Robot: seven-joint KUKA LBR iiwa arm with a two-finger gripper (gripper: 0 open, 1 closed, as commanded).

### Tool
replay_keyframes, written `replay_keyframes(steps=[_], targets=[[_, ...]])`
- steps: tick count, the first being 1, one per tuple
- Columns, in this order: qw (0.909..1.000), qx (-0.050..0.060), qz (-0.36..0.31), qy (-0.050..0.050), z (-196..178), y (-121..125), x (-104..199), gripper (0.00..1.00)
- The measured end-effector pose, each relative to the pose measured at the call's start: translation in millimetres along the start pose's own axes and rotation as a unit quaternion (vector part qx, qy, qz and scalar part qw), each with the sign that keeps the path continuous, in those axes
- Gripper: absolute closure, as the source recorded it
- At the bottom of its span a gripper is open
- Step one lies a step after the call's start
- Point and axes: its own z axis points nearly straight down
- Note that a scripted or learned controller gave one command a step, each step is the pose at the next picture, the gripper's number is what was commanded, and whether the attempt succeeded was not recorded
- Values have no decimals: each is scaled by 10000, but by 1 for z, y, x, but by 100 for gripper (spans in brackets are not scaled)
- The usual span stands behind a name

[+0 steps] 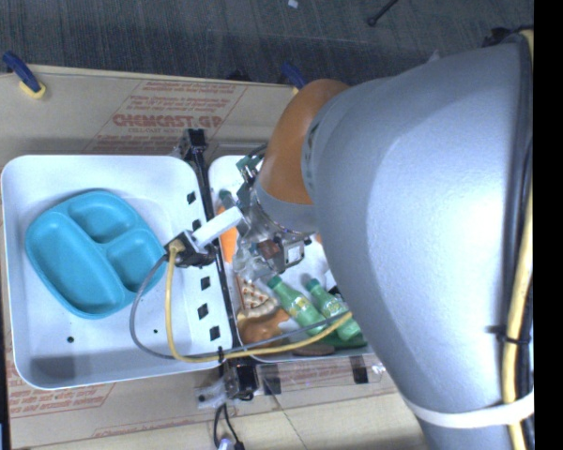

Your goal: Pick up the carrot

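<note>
Two white bins sit side by side on the desk [122, 101]. The left bin [38, 345] holds one blue divided tray [89, 251]. The right bin [227, 169] holds two green bottles [305, 307], one brown bread-like piece [261, 324], and one carrot [228, 244], a sliver of orange near the divider. The grey arm [422, 223] reaches in from the right, wrist bent down over the right bin, gripper [258, 251] just beside the carrot; whether its fingers are spread or pressed together, I cannot tell.
</note>
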Motion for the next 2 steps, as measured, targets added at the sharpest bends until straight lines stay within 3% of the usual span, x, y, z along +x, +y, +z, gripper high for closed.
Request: replay_keyframes(steps=[1,2], targets=[[9988,-41,486,34,-15,-45,-2,100],[9996,-23,-281,19,-1,-44,-37,100]])
